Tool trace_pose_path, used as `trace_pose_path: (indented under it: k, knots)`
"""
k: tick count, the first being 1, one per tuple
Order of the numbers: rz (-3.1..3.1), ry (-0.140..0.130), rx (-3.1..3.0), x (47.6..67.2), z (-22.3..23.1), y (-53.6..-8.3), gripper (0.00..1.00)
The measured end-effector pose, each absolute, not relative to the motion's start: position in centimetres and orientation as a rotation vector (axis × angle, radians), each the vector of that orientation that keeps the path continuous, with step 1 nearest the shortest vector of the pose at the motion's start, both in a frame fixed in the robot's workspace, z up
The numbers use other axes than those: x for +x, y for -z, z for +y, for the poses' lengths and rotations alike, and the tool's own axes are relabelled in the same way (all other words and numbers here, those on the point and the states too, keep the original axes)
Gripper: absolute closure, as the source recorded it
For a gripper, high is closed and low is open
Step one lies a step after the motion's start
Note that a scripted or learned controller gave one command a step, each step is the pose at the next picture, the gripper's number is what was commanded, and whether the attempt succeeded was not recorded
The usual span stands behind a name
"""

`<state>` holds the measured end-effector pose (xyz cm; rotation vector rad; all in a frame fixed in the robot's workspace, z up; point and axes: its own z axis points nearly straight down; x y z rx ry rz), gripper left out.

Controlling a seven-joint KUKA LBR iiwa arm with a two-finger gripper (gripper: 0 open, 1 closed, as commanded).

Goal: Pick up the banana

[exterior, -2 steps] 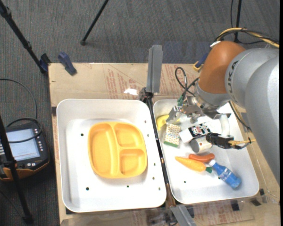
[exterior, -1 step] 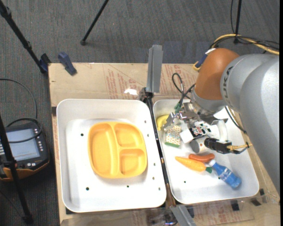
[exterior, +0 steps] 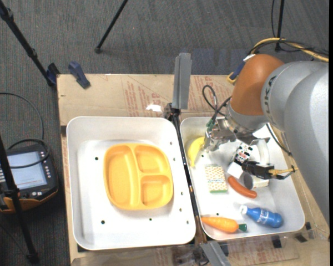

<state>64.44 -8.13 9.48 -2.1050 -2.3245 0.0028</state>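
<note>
Camera view looks down on a brown board worktop (exterior: 116, 96) carrying two shallow white plastic bins side by side. The left bin (exterior: 83, 226) holds a yellow-orange plastic plate with three compartments (exterior: 137, 176), lying flat near its middle.

The right bin (exterior: 291, 204) holds the rest. The yellow banana (exterior: 195, 150) lies in its far left corner, close against the wall that it shares with the left bin, with its length running from far to near. The grey arm with its orange band (exterior: 255, 90) reaches in from the right, and the end effector (exterior: 212, 142) is down in the bin just beside the banana, on its right. Whether the end effector is open or closed cannot be told from here, and the banana is not seen gripped in it.

Near of the end effector lies a small pale rectangular card with a dotted pattern (exterior: 216, 178), and just right of it a red-orange sausage-shaped toy (exterior: 242, 187) lies at a slant. At the near edge an orange toy carrot with a green end (exterior: 222, 224) lies along the bin wall, and a blue plastic bottle with a white cap (exterior: 262, 216) lies on its side to the right of it. None of these touches the banana.

A grey upright post (exterior: 182, 82) stands at the far end of the gap between the bins, a blue clamp (exterior: 77, 74) sits at the worktop's far left corner, and a handheld control unit with a screen (exterior: 22, 173) rests on the floor to the left.
</note>
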Motion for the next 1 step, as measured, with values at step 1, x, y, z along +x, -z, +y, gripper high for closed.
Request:
trace_pose_path:
  k: [1]
  knots:
    - [-2.324,-0.004,-2.107,64.44,-8.21,-9.50,0.00]
